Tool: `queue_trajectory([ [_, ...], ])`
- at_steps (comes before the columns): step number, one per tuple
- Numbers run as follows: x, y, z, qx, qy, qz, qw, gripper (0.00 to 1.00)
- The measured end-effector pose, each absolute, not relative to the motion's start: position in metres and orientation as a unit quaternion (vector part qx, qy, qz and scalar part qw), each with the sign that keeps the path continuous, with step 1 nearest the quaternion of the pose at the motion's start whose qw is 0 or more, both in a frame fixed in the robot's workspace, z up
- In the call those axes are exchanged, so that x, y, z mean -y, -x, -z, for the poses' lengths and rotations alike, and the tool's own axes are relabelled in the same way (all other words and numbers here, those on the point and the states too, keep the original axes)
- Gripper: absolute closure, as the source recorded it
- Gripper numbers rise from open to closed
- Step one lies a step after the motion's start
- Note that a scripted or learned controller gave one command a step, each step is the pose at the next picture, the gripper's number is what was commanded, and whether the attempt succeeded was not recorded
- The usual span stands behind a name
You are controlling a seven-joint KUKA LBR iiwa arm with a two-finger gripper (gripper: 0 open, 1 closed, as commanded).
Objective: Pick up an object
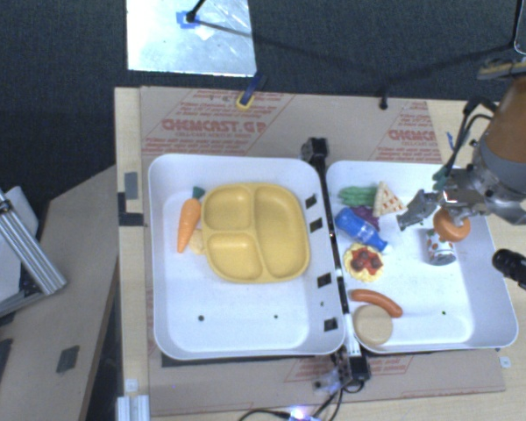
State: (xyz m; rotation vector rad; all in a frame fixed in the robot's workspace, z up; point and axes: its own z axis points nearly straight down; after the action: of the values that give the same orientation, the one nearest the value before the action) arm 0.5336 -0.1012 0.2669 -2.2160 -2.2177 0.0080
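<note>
1. Here the gripper (438, 210) hangs over the right bin (482, 310), fingers spread and grasping nothing.
2. An orange toy (453, 227) and small can (439, 251) lie just beneath it.
3. The yellow plate (250, 232) and carrot (188, 224) sit in the left bin (237, 327).

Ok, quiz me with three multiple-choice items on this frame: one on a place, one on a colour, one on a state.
1. Where does the orange toy carrot lie?
A. In the left white bin, left of the yellow divided plate
B. On the plate
C. In the right white bin

2. What colour is the small plastic bottle in the right bin?
A. Red
B. Blue
C. Yellow

3. What do the yellow divided plate's compartments hold?
A. A sausage
B. A pizza slice
C. Nothing

Answers:
1 A: the carrot rests on the left bin floor beside the plate's left rim.
2 B: the bottle is blue.
3 C: all three compartments show bare yellow.
</note>
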Motion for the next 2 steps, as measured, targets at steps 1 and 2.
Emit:
queue_trajectory([
  [1,0.101,-0.535,-0.272,0.708,0.706,0.0004,-0.001,0.00],
  [2,0.100,-0.535,-0.208,0.708,0.707,-0.0013,0.002,0.00],
])
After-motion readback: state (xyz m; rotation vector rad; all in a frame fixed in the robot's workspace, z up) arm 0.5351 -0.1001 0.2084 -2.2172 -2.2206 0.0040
